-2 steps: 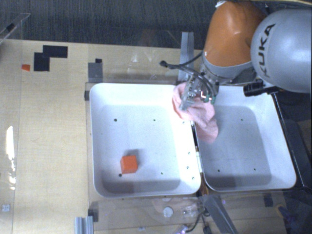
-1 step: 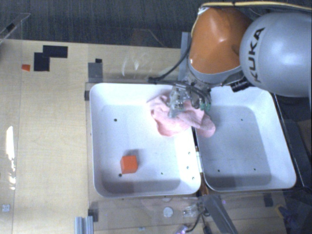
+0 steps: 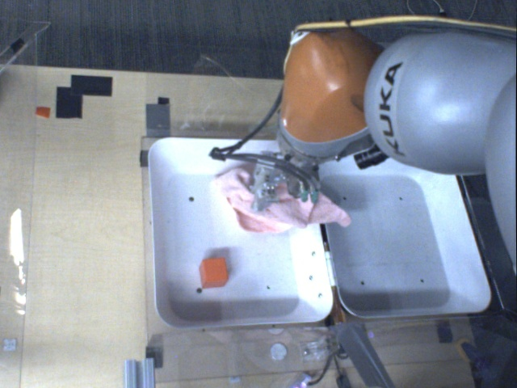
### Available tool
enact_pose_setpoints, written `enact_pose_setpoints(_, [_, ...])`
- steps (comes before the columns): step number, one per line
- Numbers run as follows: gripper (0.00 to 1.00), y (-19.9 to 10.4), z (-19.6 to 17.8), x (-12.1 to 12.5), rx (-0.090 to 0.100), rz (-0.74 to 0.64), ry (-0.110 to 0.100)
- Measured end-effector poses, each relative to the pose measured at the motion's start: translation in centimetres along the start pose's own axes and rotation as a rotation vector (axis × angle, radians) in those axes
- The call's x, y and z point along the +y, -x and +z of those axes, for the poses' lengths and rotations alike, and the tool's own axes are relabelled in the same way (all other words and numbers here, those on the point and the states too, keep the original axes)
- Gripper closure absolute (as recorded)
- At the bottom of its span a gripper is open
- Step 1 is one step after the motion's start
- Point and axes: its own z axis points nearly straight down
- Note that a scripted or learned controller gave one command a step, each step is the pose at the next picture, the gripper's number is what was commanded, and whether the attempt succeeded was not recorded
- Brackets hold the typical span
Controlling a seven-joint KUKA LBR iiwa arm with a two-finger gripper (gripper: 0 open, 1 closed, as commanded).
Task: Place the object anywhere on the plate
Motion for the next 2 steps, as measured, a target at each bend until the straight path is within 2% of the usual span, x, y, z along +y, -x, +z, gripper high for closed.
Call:
enact_pose_setpoints(1, [1.00,-2.21,-1.19,4.41,-0.002,0.001,0.000])
enact_pose_setpoints(2, [0.00,-2.21,-1.20,4.39,-0.002,0.001,0.001])
